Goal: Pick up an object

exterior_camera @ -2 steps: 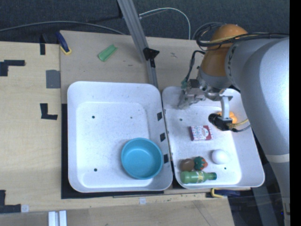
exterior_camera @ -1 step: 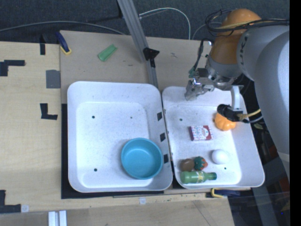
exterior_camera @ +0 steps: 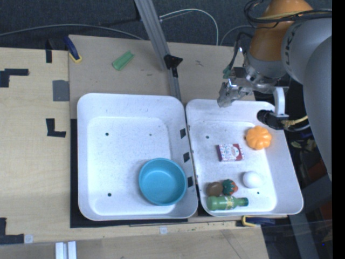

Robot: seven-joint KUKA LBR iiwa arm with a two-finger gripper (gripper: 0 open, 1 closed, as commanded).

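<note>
Your pincer [exterior_camera: 226, 98] hangs over the right bin's [exterior_camera: 285, 198] far rim, grip state unreadable, while the orange pumpkin [exterior_camera: 258, 137] sits just right of the red box [exterior_camera: 229, 152], looking light, smooth and rounded, so close across its middle.

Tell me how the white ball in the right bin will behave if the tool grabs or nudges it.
The white ball looks round and smooth, so a nudge would probably roll it. Its curved surface may slip from two fingers. It sits near the bin wall, which might stop it.
</note>
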